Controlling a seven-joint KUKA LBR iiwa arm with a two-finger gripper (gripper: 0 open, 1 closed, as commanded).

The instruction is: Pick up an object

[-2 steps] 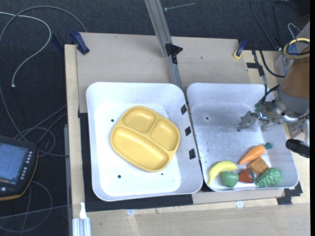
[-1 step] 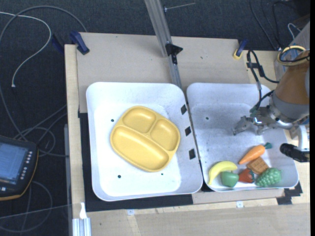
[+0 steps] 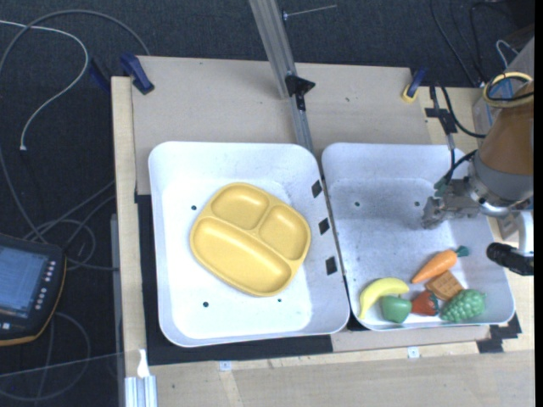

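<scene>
Several toy foods lie in the near right corner of the right bin (image 3: pixel 373 219): an orange carrot (image 3: pixel 436 265), a yellow banana (image 3: pixel 379 292), a green apple (image 3: pixel 394 309), a small red piece (image 3: pixel 423 303), a brown block (image 3: pixel 445 286) and a knobbly green bunch (image 3: pixel 463 305). My gripper (image 3: pixel 439 209) hangs over the right side of this bin, a little beyond the carrot and apart from it. I see nothing held in it. The arm's orange band (image 3: pixel 512 138) rises above it at the right edge.
The left bin (image 3: pixel 170 227) holds a yellow divided plate (image 3: pixel 249 238). A slanted metal post (image 3: pixel 271 24) stands behind the gap between the bins. Cables run across the bench's back right corner. A tablet (image 3: pixel 25 282) lies off the bench at the left.
</scene>
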